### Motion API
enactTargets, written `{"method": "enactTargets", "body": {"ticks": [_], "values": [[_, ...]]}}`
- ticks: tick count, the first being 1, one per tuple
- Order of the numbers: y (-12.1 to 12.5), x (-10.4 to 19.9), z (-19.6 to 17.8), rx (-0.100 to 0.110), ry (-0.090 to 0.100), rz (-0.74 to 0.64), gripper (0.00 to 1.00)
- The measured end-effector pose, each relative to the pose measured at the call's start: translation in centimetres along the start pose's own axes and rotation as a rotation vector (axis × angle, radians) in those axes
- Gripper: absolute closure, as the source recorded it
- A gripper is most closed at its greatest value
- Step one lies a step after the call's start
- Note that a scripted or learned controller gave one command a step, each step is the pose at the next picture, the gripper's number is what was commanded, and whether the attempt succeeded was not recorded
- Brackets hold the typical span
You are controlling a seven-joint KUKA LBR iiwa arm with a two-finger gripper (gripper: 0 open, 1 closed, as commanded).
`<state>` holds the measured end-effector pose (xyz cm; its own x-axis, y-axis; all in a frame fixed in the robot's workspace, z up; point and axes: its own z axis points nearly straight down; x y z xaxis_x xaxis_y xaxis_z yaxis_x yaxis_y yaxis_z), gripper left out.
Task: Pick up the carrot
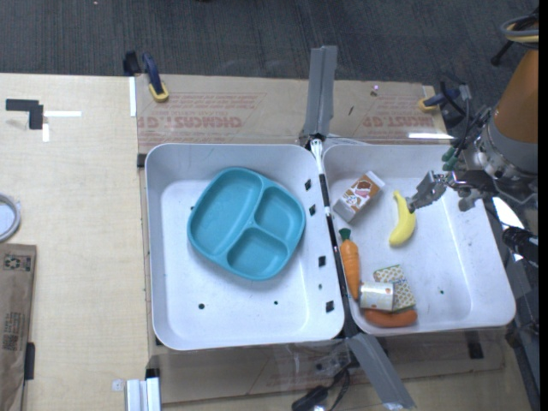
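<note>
The carrot (pixel 350 270), orange with a green top, lies along the left wall of the right bin (pixel 467 311), top pointing away from me. My gripper (pixel 445 193) hangs over the upper right part of that bin, well to the right of the carrot and just right of a yellow banana (pixel 402 221). Its fingers stand apart with nothing between them.
A small carton (pixel 358 195) lies above the carrot. A patterned packet and white cup (pixel 385 289) sit beside the carrot's tip, with an orange-red item (pixel 390 318) below them. The left bin (pixel 171 315) holds a blue divided plate (pixel 248 223). A metal divider (pixel 322 101) separates the bins.
</note>
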<state>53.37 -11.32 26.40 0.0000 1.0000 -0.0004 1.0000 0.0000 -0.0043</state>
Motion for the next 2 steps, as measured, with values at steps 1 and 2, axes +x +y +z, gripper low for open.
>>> {"method": "enactTargets", "body": {"ticks": [1, 2], "values": [[6.5, -6.1, -9.1, -0.005, -0.003, -0.265, 0.00], [12.5, -3.3, -17.7, -0.003, -0.001, 0.095, 0.00]]}}
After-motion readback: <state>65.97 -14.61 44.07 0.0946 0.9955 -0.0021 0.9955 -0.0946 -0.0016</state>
